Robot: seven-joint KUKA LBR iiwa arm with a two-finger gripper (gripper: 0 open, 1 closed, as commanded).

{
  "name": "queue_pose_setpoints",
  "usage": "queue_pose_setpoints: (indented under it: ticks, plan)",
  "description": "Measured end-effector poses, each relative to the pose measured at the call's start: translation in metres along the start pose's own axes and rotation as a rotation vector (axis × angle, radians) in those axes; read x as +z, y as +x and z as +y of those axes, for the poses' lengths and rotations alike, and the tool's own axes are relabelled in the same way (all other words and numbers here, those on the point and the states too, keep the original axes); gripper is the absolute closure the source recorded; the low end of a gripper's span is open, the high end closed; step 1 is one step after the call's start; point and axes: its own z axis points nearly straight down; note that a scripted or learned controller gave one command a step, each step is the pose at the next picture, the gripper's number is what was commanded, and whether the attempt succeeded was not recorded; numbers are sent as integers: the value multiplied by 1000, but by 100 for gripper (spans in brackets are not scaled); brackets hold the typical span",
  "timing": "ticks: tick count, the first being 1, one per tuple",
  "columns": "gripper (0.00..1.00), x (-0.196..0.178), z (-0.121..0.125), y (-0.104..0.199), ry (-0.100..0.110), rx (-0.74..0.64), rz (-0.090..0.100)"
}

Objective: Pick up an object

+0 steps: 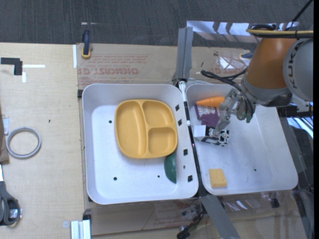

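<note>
My gripper (pixel 220 128) reaches into the right bin (pixel 259 168) from the right, below the orange band of the arm. Its tip is right over a small black-and-white object (pixel 220 138) near the bin's left wall, touching or almost touching it. A purple packet (pixel 208 115) lies just left of the gripper, with an orange carrot-like piece (pixel 210 101) behind it. A yellow sponge block (pixel 217 178) rests alone near the front of the same bin.
The left bin (pixel 99 178) holds a yellow divided plate (pixel 145 128) and a dark green object (pixel 171 168) by its right wall. A roll of tape (pixel 22 142) and scissors (pixel 7 209) lie on the bench at the far left.
</note>
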Motion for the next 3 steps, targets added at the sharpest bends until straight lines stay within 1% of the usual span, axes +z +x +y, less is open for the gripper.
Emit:
queue_pose_setpoints:
  ticks: [1,2,3]
  plan:
    - [0,12,-36,35,-6,372,-4]
    - [0,12,-83,51,-5,512,-3]
    - [0,-3,-27,-22,26,812,23]
